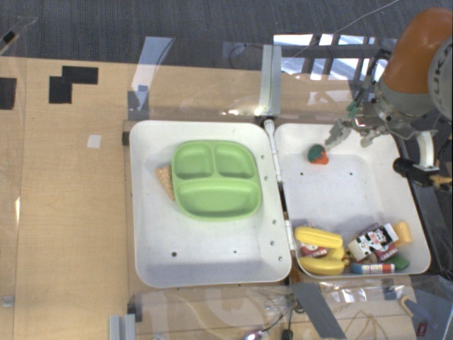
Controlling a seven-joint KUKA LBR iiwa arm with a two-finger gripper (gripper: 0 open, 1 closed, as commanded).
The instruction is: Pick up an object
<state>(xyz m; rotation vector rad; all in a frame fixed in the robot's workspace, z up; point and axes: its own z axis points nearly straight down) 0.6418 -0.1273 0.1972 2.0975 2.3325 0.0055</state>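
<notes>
My gripper hangs over the back of the right bin, open, with nothing between its fingers. A small orange and green toy fruit lies on the bin floor just left of and below the left finger, apart from it. In the bin's front corner sit yellow toy pieces, a black, white and red carton, a marker and a small yellow piece. The grey arm with its orange band comes in from the upper right.
The left bin holds a green divided plate with a tan waffle-like piece tucked at its left edge. A metal divider separates the two bins. Clear panels stand behind the bins.
</notes>
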